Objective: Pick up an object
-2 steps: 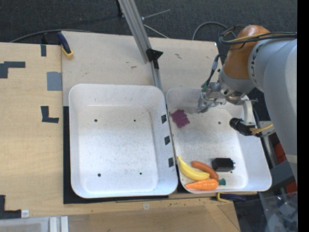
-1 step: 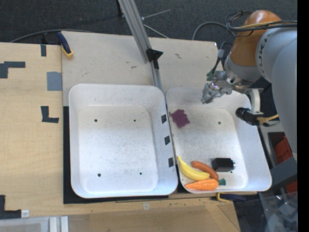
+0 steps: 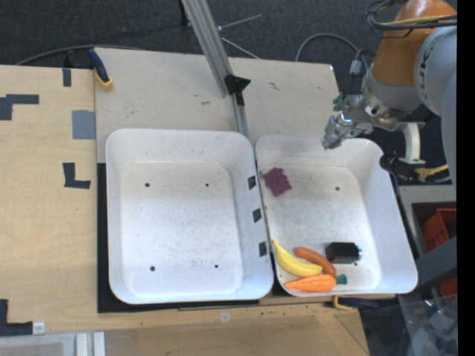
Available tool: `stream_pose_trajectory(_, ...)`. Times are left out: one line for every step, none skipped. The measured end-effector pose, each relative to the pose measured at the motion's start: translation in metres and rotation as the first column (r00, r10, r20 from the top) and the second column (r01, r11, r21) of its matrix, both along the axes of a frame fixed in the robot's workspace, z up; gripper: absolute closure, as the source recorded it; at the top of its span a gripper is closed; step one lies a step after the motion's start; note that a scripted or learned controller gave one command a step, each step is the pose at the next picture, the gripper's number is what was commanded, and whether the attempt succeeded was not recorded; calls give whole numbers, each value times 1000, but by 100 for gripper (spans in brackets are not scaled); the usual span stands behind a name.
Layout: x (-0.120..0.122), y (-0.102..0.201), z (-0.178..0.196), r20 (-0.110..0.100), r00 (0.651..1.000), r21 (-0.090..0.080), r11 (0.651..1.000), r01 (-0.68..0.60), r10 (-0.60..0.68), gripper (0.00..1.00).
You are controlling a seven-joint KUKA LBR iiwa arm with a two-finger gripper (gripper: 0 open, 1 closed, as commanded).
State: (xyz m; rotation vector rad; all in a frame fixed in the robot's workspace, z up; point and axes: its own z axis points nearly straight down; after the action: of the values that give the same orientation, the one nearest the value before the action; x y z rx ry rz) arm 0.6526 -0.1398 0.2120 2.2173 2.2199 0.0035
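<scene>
Gripper [image 3: 334, 137] hovers over the far rim of the right bin [image 3: 393, 221], nothing visibly between its fingers; how far they are spread cannot be told. Purple object [image 3: 277, 181] lies in that bin's far-left part. Banana [image 3: 295, 262], two carrots [image 3: 315, 259] [image 3: 315, 283] and black block [image 3: 343, 252] cluster at its near edge. Left bin [image 3: 119, 199] sits alongside.
</scene>
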Motion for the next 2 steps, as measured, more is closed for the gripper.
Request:
stream_pose_trajectory(1,0,54,1,1000,0,1000,-1,1,100)
stream_pose_trajectory(-8,60,48,-7,1000,3,1000,-5,5,100)
